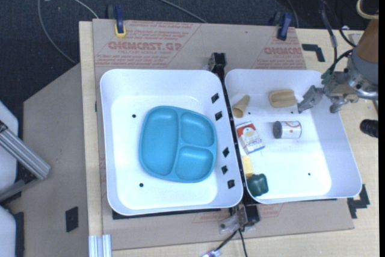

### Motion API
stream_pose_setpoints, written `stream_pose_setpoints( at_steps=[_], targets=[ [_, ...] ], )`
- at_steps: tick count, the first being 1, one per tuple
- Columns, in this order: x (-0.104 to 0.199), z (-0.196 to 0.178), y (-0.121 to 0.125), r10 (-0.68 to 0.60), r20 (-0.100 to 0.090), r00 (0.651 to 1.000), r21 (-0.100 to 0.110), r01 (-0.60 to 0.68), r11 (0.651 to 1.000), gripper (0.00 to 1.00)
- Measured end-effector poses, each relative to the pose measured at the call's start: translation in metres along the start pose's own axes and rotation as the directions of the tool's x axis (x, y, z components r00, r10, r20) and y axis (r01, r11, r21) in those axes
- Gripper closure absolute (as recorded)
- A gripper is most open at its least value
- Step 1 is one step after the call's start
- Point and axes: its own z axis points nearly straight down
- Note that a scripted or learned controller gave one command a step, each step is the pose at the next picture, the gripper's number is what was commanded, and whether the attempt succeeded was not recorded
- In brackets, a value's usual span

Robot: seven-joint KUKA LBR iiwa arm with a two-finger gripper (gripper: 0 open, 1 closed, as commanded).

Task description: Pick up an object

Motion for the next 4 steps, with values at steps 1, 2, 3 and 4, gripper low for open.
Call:
stream_pose_setpoints(
  at_steps=[1, 2, 3, 4],
  targets=[
    [0.001, -0.009, 0.003, -0.004, 0.004, 1.0, -0.015, 0.004, 1.0, 0.0],
    [-0.009, 0.046, 0.0, -0.002, 0.002, 1.0, -0.01, 0.002, 1.0, 0.0],
    [-0.008, 0.098, 0.0, -0.004, 0.003, 1.0, -0.012, 0.004, 1.0, 0.0],
    [-0.009, 0.084, 0.001, -0.005, 0.004, 1.0, -0.017, 0.005, 1.0, 1.0]
  ],
)
